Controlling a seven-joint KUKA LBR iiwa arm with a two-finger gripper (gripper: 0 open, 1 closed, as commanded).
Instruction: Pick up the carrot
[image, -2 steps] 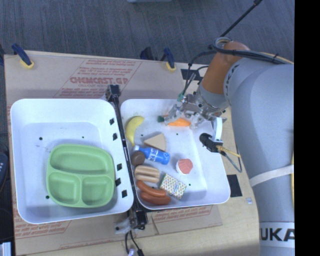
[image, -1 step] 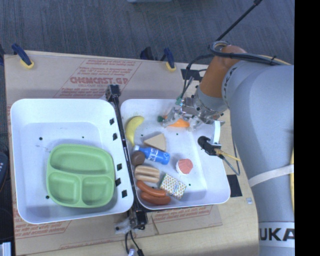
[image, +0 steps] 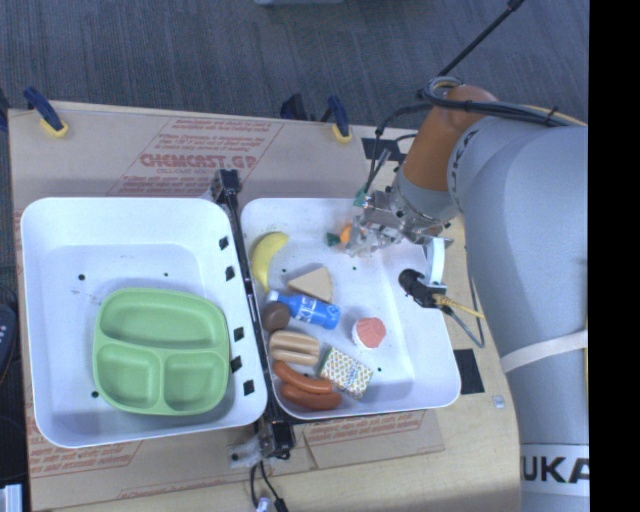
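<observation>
The carrot is small and orange with a green top. It lies near the back wall of the right bin, in its upper middle. My gripper is down inside that bin at the carrot's right end, touching it or very nearly so. The metal gripper body hides part of the carrot, so I cannot tell whether the carrot is held. The grey arm with its orange band reaches in from the right.
The right bin also holds a banana, a pale wedge, a blue bottle, a red round piece, a hot dog, a sausage and a checkered packet. A green divided plate lies in the left bin.
</observation>
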